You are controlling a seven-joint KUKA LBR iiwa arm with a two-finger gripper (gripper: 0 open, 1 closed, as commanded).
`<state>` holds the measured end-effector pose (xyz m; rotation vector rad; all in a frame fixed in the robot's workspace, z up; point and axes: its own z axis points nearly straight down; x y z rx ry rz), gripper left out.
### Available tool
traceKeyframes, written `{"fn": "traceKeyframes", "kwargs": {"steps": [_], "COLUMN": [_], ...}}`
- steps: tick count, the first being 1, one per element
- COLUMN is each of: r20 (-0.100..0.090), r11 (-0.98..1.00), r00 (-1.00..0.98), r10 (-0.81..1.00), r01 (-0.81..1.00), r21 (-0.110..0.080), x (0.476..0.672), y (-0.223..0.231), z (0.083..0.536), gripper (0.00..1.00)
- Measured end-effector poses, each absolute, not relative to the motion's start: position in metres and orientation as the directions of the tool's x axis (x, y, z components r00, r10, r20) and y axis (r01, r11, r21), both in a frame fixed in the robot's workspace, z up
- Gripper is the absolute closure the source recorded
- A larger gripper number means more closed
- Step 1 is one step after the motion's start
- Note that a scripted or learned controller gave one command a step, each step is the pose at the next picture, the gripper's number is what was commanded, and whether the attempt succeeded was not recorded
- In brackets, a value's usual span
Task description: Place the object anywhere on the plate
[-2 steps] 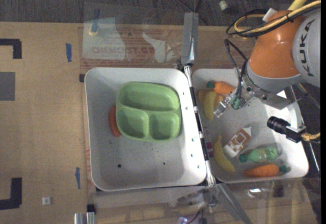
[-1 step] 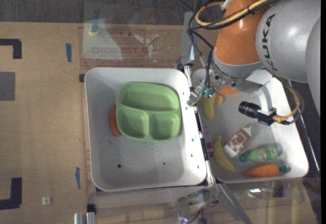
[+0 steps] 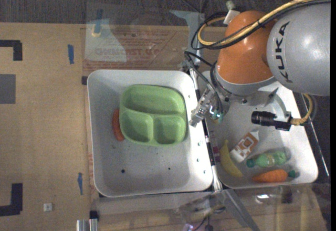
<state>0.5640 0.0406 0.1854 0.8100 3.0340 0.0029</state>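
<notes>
Two shallow white bins sit side by side on your bench, and the arm (image 3: 273,51) reaches in from the right, its orange band and grey KUKA-marked link covering the upper part of the right bin (image 3: 310,164).

Look at the left bin (image 3: 100,135) first. A light green divided plate (image 3: 153,114) lies in its upper half, with one long compartment along the top and smaller ones below. Against the plate's left edge you can see an orange-red object (image 3: 117,125), partly tucked under the rim; its exact kind is hard to tell.

The gripper (image 3: 198,114) hangs over the wall between the two bins, just beside the plate's right edge, tilted down and to the left. You cannot tell from this angle how the claw stands, and nothing is visibly gripped in it.

In the right bin, the loose things cluster near the lower edge: a yellow banana (image 3: 229,159) at the left, a small white and orange carton (image 3: 245,146) just beside it, a green bottle (image 3: 269,159) lying on its side, and an orange carrot (image 3: 273,176) below the bottle. A black cylindrical part (image 3: 269,118) of the arm sticks out above the carton.
</notes>
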Motion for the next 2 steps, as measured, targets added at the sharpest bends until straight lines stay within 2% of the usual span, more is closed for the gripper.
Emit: {"fn": "traceKeyframes", "kwargs": {"steps": [1,2], "r20": [0.000,0.001], "r11": [0.799,0.614], "r00": [-0.799,-0.614], "r10": [0.602,0.789], "r01": [0.602,0.789], "r21": [0.002,0.000], "x": [0.547,0.521], "y": [0.028,0.074], "z": [0.185,0.185], "gripper": [1.00,1.00]}}
